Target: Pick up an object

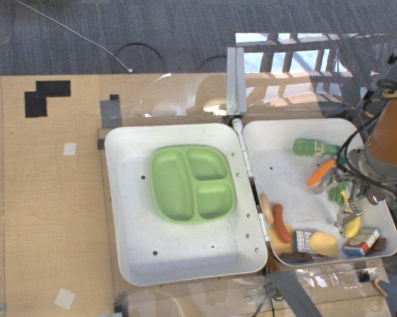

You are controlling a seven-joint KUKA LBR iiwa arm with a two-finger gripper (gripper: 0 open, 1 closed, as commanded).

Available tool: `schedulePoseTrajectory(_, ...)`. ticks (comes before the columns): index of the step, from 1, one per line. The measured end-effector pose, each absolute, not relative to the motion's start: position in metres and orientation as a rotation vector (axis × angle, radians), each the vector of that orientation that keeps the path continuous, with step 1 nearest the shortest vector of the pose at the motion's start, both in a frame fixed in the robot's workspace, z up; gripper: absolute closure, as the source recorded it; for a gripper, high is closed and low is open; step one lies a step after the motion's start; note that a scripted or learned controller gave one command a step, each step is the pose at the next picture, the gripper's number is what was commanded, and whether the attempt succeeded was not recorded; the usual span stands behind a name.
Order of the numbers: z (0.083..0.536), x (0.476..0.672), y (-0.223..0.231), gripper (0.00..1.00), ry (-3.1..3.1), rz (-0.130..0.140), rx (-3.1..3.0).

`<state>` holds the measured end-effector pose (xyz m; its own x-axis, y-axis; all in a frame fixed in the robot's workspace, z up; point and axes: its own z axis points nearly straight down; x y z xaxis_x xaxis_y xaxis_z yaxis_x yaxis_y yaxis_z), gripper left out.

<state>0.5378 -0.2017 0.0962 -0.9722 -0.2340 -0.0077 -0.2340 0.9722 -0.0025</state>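
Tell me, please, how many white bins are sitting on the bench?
2. The left bin holds a green divided plate; the right bin, touching it, holds small toy foods, and the gripper reaches into it from the right.

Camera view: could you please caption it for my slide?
Claw low in the right bin among toy food; green tray in the left bin.
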Motion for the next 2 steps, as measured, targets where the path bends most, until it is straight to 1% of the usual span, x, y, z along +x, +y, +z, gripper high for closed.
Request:
schedulePoseTrajectory(1,0.089,0.596,-0.168,0.00,3.124,-0.002,-0.170)
schedulePoseTrajectory(2,0.087,0.665,-0.143,0.00,3.133,0.001,-0.057)
